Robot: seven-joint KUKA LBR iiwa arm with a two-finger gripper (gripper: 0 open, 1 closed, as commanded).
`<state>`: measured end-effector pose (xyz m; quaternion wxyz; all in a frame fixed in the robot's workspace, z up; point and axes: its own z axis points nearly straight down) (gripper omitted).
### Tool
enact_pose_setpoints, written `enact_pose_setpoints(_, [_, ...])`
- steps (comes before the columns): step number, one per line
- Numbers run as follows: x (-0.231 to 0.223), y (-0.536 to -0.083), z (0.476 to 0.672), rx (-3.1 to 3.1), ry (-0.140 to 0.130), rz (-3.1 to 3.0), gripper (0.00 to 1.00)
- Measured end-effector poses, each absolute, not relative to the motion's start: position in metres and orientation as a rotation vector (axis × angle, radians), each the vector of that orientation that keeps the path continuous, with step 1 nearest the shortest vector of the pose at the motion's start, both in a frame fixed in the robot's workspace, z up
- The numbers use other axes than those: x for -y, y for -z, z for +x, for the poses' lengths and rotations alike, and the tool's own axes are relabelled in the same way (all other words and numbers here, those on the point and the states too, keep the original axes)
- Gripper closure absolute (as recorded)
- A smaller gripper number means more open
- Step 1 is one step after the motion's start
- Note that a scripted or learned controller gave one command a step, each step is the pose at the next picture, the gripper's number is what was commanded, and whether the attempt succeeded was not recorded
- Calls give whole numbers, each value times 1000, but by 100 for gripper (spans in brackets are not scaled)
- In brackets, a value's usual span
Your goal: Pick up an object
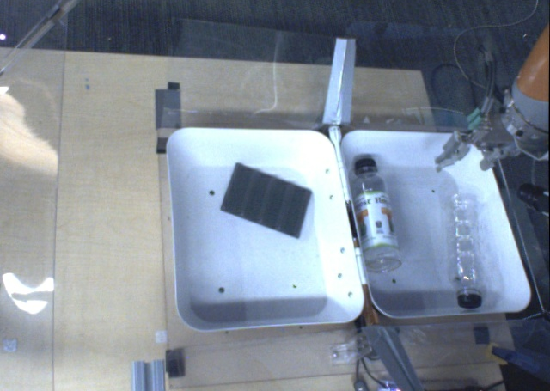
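A clear bottle with a black cap and an orange-and-white label lies along the left wall of the right bin. A slim clear tube with a dark end lies near that bin's right wall. A dark grey flat pad rests in the left bin. My gripper hangs over the right bin's far right corner, apart from the objects, its two fingers spread with nothing between them.
A metal upright strip stands at the back between the two bins. Clear plastic sheeting covers the wooden bench behind and left of the bins. Cables trail at the back right near the arm.
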<state>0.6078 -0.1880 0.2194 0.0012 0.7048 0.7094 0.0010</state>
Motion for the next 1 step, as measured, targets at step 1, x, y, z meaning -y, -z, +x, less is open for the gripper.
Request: enact_pose_setpoints(1, [204,-96,599,-2424,-6,1987,0])
